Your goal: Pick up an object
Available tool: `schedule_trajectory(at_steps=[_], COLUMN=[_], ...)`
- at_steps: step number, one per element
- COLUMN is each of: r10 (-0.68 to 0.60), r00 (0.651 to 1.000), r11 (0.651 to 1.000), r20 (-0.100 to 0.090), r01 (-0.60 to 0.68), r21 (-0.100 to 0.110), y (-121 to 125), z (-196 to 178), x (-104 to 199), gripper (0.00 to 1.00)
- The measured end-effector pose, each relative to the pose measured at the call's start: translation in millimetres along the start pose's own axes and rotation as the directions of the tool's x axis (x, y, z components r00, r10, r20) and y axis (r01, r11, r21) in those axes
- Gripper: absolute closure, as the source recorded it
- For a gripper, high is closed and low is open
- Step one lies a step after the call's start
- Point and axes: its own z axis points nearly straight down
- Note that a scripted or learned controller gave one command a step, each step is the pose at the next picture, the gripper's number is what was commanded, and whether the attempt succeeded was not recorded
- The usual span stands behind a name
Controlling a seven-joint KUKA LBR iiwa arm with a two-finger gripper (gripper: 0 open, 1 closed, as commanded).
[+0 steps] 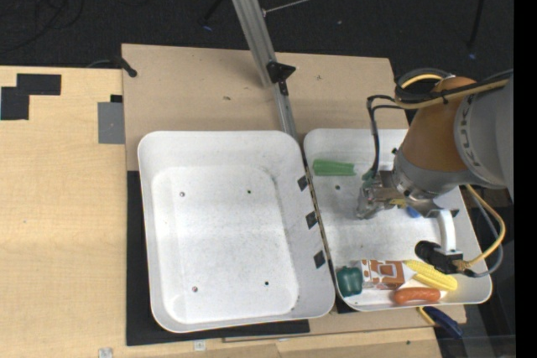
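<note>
Closest to the lens, along the near wall of the right bin (482, 291), lie the pickable items in a row: a green block (349, 280) at about 8 o'clock in that bin, a small orange-and-white carton (383, 272) just beside it, then a yellow banana-shaped toy (431, 274) with an orange-red sausage-shaped piece (415, 295) touching its lower side.

Above them the gripper (371, 202) hangs low over the middle of this bin, pointing down; whether it is apart or closed I cannot tell, and nothing shows between it. A flat green strip (333, 168) lies at roughly 10 o'clock from the tool, near it. A small blue thing (414, 212) peeks out at 3 o'clock, mostly hidden by the wrist.

Judging from this, the green strip is the nearest candidate, but it lies flat and thin, so the descent should centre across its short width and reach the floor. The 4 crowded items at the near wall look riskier, being pressed together and against the rim.

The left bin (151, 155) sits at 9 o'clock.
</note>
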Motion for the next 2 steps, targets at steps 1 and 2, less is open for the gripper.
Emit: schedule_trajectory(at_steps=[1, 2], r10=[-0.009, -0.003], r00=[1.0, 1.0], r11=[1.0, 1.0], r20=[0.0, 0.001], r01=[0.009, 0.003], r21=[-0.005, -0.006], y=[-3.5, -10.5], z=[-46.0, -96.8], x=[7.0, -1.3], gripper=[1.0, 1.0])
